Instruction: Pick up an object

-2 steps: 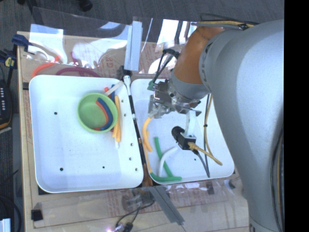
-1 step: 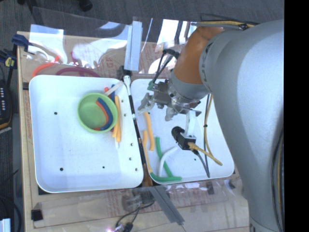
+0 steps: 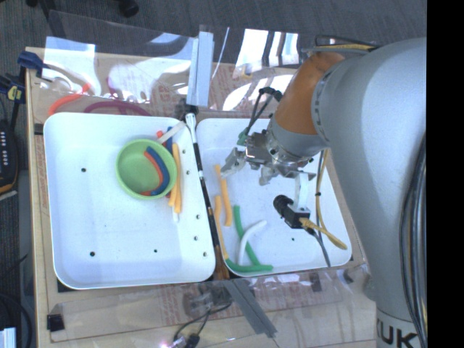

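My gripper (image 3: 250, 167) hangs low over the upper middle of the right bin (image 3: 333, 194), below the arm's orange band (image 3: 301, 107). Just below and left of it lie two orange sticks (image 3: 225, 200) on the bin floor. Further toward the front are a green stick (image 3: 238, 223), a white curved piece (image 3: 251, 231) and a bent green piece (image 3: 250, 264). I see nothing held in the gripper. The arm's grey body hides the bin's right side.
The left bin (image 3: 94, 223) holds a green bowl (image 3: 141, 169) with red and blue curved pieces in it, and orange sticks (image 3: 176, 191) beside it. A black fitting (image 3: 287, 213) and a yellow cable (image 3: 326, 232) hang from the wrist over the right bin.
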